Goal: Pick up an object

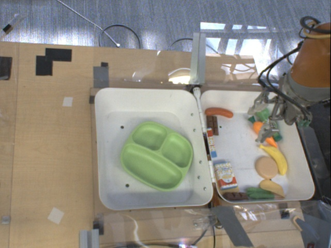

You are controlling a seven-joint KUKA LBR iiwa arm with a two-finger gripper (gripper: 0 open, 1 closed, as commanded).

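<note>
On the bench, the left bin holds a green divided plate, lying a little toward its front. In the right bin, a dark brown bar lies along the left wall, with a small carton further toward the front. A toy sausage lies near the back edge. A dark piece and a green pod lie along the front edge. Near the right wall lie a round tan cookie, a banana and a yellowish piece. The gripper hangs over orange and green toy pieces by the right wall; its fingers appear parted, with nothing visibly between them.
</note>
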